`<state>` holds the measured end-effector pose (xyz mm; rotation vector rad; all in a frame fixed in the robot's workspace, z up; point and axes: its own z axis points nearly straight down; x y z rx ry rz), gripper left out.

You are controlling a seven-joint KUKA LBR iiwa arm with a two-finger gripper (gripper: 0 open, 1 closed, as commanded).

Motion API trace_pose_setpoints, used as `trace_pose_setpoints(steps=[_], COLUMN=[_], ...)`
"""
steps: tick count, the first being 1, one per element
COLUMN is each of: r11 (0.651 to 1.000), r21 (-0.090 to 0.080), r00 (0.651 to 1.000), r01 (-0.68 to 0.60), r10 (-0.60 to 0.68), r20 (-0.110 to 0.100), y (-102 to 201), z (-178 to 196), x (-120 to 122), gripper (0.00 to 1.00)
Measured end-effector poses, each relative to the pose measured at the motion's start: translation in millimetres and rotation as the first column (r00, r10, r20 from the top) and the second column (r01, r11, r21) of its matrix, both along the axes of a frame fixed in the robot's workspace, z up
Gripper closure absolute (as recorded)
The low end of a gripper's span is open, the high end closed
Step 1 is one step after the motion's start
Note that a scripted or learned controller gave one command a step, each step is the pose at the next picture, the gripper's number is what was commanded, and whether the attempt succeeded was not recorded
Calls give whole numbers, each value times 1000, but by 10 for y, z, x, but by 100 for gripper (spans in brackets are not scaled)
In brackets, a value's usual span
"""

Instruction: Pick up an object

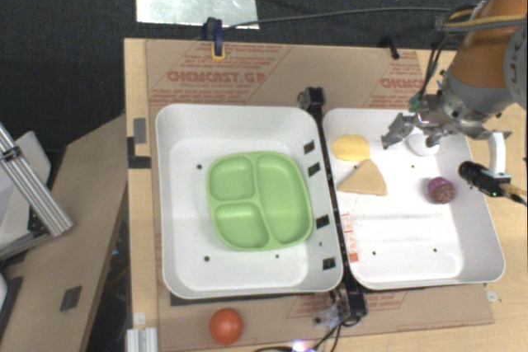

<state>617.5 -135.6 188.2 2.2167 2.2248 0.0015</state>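
Observation:
The right bin (412, 260) holds a yellow rounded piece (351, 147), a tan wedge (364, 179) just below it, and a small purple ball (441, 190) toward the right wall. My gripper (403, 131) hangs over the far end of this bin, to the right of the yellow piece and apart from it. Its fingers look spread, and I see nothing between them. The grey arm with its orange band reaches in from the upper right.
The left bin (177, 177) holds a green divided tray (258, 200). An orange-red ball (226, 326) lies on the bench in front of the left bin. A blue clamp (214, 34) sits at the bench's back edge.

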Motion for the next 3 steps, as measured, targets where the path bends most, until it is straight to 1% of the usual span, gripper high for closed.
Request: trace_pose_setpoints(steps=[1, 2, 3], r11=[1000, 1000, 1000], r21=[0, 1, 0], r00=[1000, 1000, 1000], r01=[2, 3, 1], r10=[-2, -3, -1], r20=[-2, 6, 16], y=[-87, -80, -78], z=[-571, -1012, -852], x=[13, 43, 78], gripper=[0, 0, 100])
